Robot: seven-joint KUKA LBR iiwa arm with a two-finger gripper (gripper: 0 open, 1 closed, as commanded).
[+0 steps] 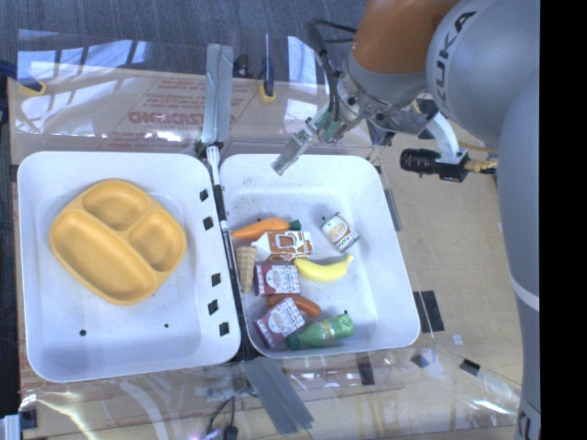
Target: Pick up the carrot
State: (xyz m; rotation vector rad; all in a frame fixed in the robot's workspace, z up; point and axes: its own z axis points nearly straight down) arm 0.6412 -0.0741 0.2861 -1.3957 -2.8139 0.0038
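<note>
In the camera view the carrot [260,228] is seen in the right bin [390,246], near the bin's left wall, lying crosswise with its green top against a small carton [288,243] and an ice-cream cone [246,266] just below it. The gripper [292,156] is held above the bin's far rim, well apart from the carrot, nothing is gripped, and whether the jaws are spread or pressed together cannot be told. A miss is judged likely: the carton or cone could be pinched instead, or the wall struck, because the carrot is crowded.
</note>
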